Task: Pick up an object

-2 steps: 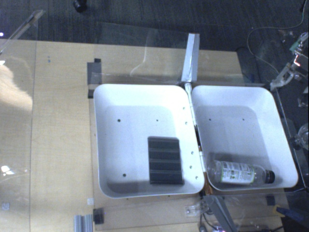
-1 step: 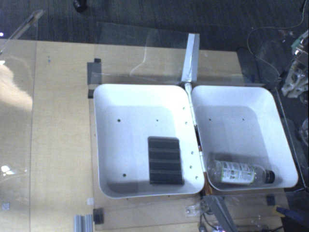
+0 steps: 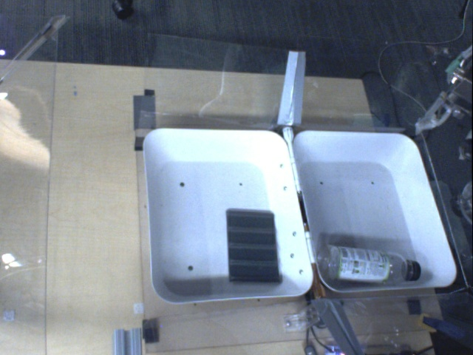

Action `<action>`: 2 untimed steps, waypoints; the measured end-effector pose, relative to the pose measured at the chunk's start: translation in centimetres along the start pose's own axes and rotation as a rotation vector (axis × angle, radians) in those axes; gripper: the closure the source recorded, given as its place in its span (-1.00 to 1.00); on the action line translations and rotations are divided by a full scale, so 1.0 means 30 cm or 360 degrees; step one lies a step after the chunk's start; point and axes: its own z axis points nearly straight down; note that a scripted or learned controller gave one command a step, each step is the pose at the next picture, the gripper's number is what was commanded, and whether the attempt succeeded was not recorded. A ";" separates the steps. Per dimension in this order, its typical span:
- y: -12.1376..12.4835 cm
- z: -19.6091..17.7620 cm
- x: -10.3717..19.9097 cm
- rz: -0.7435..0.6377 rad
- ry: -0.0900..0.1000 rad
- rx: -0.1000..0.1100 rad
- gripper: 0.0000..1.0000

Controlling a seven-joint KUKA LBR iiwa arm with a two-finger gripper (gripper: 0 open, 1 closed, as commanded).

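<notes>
A black ribbed rectangular block [image 3: 253, 245] lies flat in the left bin [image 3: 170, 198], towards its front and right of middle. A clear plastic bottle [image 3: 366, 264] with a printed label and a dark cap lies on its side in the right bin [image 3: 369, 176], along the front wall, with its cap pointing right.
The two white bins touch along a centre seam [image 3: 295, 198]. A grey metal strip [image 3: 293, 87] rises behind the seam. Cables and a thin grey metal part [image 3: 436, 113] sit past the right bin's back right corner. Wooden bench surface [image 3: 81, 220] extends to the left.
</notes>
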 end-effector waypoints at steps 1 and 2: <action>0.141 0.379 0.218 0.0081 -0.0001 0.0008 -1.00; 0.103 0.123 0.157 0.0004 0.0003 0.0001 -1.00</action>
